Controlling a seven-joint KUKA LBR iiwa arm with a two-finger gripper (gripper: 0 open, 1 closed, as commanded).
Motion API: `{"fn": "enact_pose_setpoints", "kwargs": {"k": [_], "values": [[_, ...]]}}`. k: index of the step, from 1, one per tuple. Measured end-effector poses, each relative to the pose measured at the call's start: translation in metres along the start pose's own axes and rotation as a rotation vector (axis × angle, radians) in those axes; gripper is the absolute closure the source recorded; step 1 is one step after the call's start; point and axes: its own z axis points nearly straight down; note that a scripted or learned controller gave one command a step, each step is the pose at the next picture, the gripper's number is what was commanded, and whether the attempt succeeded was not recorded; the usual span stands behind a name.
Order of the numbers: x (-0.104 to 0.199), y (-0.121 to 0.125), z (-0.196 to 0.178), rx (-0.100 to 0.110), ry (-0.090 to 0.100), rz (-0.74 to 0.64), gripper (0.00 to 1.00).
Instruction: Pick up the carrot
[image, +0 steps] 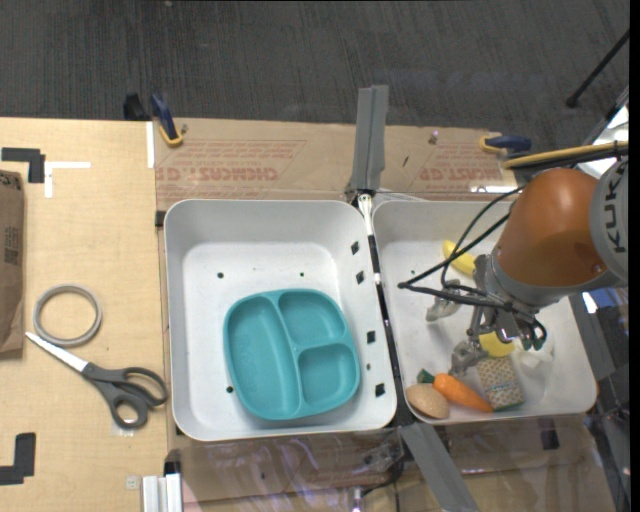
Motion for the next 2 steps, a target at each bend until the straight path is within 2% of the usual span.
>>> {"fn": "enact_pose_setpoints", "kwargs": {"k": [1,2], "values": [[0.0252,0.0145,-0.0030,0.004,-0.014,-0.198,0.00],[0.0250,0.0154,-0.0115,0.003,-0.012,-0.201,1.00]]}}
